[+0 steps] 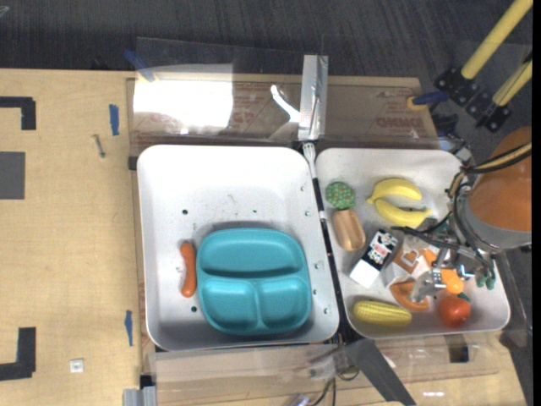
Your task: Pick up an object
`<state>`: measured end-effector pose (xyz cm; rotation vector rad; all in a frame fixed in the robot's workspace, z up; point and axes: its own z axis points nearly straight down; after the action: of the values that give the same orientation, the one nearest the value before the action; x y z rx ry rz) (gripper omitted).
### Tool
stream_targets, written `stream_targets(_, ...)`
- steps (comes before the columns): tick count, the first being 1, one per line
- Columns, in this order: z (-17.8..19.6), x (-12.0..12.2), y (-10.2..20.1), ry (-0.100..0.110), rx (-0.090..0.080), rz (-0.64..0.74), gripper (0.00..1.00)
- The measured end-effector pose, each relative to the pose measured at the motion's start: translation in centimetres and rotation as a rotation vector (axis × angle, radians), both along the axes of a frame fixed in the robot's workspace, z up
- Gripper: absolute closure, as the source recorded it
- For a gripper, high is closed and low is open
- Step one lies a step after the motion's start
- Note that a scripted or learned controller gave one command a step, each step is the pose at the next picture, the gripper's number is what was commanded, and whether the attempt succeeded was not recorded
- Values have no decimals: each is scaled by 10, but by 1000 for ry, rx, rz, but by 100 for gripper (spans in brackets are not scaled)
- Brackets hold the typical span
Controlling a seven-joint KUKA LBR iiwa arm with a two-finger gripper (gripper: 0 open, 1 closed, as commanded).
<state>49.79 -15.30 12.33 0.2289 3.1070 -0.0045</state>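
My gripper [436, 277] is low in the right bin [490, 324], reaching in from the right under the orange band of the arm [505, 200]. It hangs over a cluster of small toys: an orange curved piece [408, 295], a red tomato [455, 311] and a small orange item [457, 282]. To its left lie a black-and-white carton [377, 256], a yellow corn cob [380, 313], a tan bun [347, 228], yellow bananas [397, 201] and a green round toy [340, 194]. Whether anything is in the gripper's hold is hidden.
The left bin [169, 184] holds a teal divided plate [254, 282] and an orange sausage-shaped toy [188, 269] beside it. A metal divider post [312, 100] stands behind the two bins. Yellow struts [499, 32] cross the top right corner.
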Motion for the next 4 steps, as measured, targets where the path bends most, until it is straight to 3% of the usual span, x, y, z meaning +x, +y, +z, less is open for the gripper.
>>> stream_targets(1, -13, 0, -4, -32, -16, 147, 0)
stream_targets(2, -14, 5, -23, -33, -12, 245, 0)
stream_targets(3, -13, 6, -17, -35, -28, 287, 0)
stream_targets(4, -14, 22, -41, -25, -17, 360, 0)
